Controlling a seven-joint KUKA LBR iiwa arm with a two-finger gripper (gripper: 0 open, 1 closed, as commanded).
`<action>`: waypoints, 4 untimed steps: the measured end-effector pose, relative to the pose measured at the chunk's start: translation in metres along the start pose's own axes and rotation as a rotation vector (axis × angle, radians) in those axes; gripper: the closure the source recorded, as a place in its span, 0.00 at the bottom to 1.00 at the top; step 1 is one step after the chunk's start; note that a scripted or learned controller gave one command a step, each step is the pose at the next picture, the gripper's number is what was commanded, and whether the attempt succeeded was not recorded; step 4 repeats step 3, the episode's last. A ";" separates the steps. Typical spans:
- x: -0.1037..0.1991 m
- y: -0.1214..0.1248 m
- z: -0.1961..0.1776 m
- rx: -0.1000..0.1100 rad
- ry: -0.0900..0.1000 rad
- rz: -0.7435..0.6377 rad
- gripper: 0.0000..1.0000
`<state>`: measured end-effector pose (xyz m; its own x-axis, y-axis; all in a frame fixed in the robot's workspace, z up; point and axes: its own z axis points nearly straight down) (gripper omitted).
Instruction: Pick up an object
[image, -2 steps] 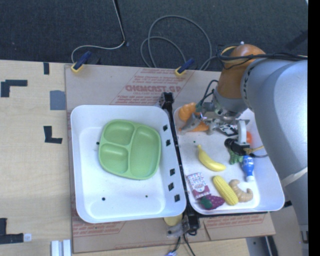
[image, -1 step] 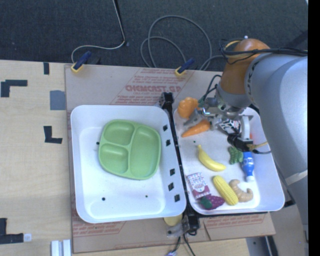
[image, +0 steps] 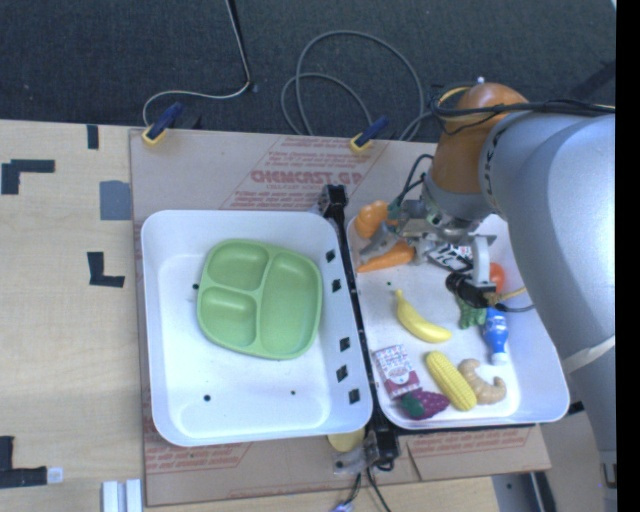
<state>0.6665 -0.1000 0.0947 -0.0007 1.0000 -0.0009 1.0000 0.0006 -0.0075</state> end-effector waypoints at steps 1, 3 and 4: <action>0.000 0.000 -0.010 0.002 0.000 -0.001 1.00; -0.005 -0.066 0.010 -0.010 -0.001 0.001 0.00; -0.005 -0.066 0.010 -0.010 -0.001 0.001 0.00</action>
